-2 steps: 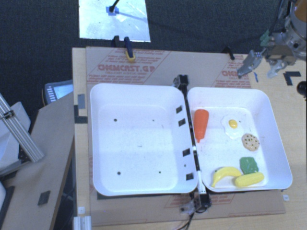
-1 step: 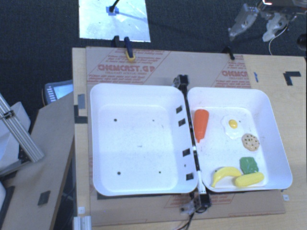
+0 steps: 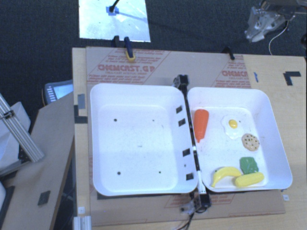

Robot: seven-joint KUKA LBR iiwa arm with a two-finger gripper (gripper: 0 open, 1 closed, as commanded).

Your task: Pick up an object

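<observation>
Bright even overhead light, white bins (image 3: 139, 92) near blown out, soft focus, faint shadows

The right shallow white bin (image 3: 268, 110) is holding an orange carrot (image 3: 200, 124), a fried egg (image 3: 232, 126), a round cookie (image 3: 250, 142), and a yellow banana (image 3: 224, 174).

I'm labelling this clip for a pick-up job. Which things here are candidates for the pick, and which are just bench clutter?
Candidates, all in the right bin:
carrot
fried egg
cookie
green piece
banana
yellow piece
gripper, top right, away from the bins

Clutter:
left bin
yellow clamp
metal sheet
</observation>
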